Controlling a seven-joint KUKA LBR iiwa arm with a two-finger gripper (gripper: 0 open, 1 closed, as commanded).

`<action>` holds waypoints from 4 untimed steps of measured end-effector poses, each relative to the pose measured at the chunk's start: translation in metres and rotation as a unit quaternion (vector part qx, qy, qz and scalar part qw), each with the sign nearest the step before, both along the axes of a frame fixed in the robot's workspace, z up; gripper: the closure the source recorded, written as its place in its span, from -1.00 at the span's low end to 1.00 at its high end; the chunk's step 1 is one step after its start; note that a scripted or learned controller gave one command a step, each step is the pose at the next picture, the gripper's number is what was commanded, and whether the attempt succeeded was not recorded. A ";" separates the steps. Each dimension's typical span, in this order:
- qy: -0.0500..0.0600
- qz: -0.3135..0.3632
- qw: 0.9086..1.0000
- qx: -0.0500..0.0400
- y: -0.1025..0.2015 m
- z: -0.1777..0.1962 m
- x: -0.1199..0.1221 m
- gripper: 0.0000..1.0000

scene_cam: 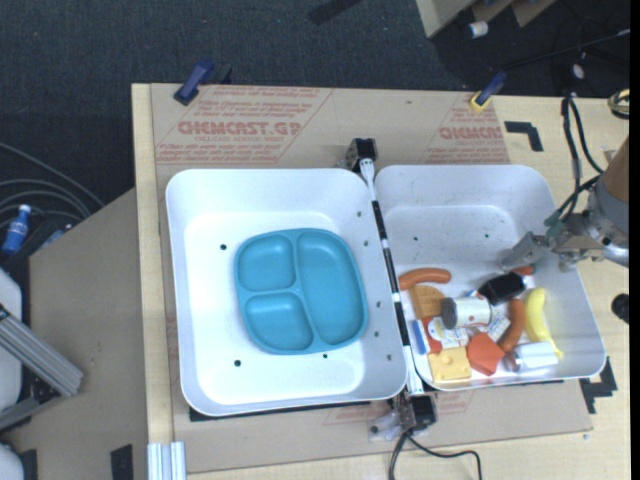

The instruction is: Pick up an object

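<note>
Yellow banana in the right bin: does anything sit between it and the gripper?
Nothing visible does. The gripper hovers at the right white bin's far right, just above the yellow banana; a black object lies beside that path.

a blue divided plate [300, 290] lies in the left bin [200, 203]. toy foods heap in the right bin's [450, 193] near corner: banana [538, 313], sausage [424, 278], red block [485, 353]. the gripper [535, 248] hangs over the right bin's right side.

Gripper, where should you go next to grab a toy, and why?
Probably down and a little left: the gripper hangs at the right bin's right edge, just above the pile. The black piece and banana lie closest.
</note>
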State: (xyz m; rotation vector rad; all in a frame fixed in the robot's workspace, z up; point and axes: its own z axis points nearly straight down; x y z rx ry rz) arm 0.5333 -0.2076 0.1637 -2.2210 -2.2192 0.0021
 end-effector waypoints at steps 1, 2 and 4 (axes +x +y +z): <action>0.000 0.001 1.000 0.001 0.001 -0.080 0.026 -1.00; -0.001 0.000 1.000 0.000 0.001 -0.069 0.027 1.00; -0.002 0.001 1.000 0.000 0.073 -0.079 0.090 -1.00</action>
